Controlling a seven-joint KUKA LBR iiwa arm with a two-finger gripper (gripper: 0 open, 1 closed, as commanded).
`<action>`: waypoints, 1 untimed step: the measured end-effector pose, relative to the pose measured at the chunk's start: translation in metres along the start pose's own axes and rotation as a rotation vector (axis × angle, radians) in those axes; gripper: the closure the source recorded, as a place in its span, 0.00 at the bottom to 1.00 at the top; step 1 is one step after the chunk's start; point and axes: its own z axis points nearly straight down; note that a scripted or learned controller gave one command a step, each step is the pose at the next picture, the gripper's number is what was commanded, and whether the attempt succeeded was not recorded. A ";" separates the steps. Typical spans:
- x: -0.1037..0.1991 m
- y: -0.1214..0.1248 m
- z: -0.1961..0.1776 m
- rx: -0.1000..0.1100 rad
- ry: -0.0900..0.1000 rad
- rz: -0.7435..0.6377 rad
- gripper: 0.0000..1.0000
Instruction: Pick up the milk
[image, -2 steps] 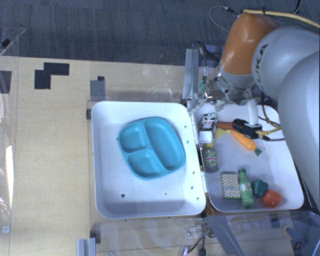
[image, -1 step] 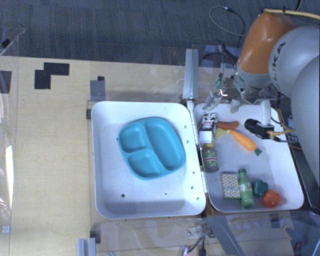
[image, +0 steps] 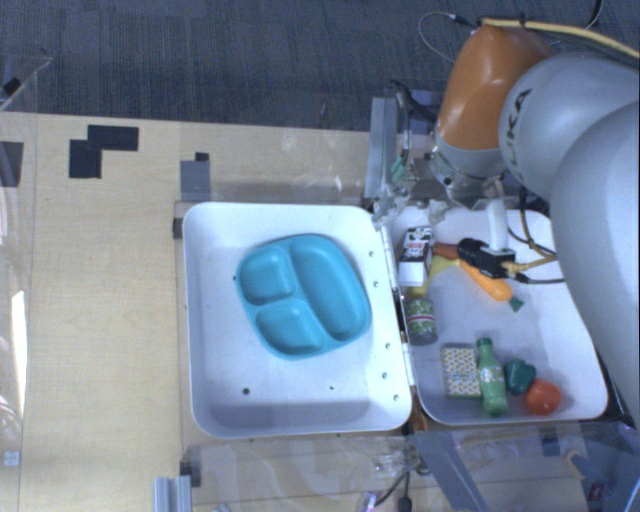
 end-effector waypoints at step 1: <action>0.000 0.000 0.000 0.000 0.000 0.000 0.00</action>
